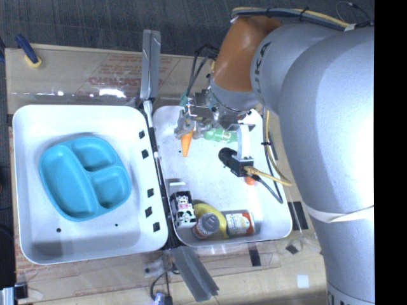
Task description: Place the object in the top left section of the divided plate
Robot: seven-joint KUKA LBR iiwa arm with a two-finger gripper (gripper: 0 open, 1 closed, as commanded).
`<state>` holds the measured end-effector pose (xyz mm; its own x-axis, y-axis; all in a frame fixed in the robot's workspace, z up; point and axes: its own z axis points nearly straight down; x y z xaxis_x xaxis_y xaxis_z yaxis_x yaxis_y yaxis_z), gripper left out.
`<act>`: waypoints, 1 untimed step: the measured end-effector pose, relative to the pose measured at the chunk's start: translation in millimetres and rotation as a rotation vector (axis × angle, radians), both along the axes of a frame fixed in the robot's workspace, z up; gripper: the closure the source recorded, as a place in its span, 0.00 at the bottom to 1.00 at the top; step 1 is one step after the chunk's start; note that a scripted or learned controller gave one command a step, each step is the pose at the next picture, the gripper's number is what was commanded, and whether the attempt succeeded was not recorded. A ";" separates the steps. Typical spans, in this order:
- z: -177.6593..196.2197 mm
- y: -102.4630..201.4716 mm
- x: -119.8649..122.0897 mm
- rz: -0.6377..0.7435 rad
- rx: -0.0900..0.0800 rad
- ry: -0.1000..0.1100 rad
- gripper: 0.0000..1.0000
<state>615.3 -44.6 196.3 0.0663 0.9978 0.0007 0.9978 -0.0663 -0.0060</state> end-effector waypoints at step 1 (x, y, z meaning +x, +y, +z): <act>37.9 111.2 -20.3 -0.007 0.000 -0.003 1.00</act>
<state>595.0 66.6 234.1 0.0736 0.9973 0.0006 0.9973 -0.0736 -0.0031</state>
